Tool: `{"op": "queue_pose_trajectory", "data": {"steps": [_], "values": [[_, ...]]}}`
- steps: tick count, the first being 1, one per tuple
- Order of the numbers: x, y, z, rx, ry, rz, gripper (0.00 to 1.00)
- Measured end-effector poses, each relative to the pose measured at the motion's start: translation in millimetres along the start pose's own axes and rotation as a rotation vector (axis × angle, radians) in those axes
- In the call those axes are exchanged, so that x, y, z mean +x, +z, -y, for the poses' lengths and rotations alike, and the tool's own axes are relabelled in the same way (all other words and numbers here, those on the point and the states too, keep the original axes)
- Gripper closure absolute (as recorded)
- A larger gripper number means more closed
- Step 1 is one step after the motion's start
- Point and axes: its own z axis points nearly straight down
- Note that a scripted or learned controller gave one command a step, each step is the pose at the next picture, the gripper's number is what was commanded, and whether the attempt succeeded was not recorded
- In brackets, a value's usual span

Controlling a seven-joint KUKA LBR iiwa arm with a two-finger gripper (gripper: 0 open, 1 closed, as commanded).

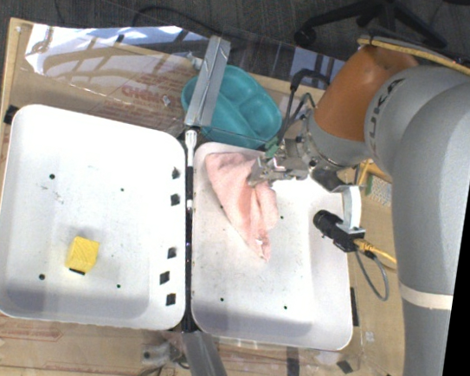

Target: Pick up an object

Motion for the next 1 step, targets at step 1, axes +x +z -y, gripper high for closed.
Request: {"op": "queue_pose_trajectory", "data": {"steps": [1], "values": [[-18.4, -55.3, -14.3, 0.000, 0.033, 0.000, 1.00]]}}
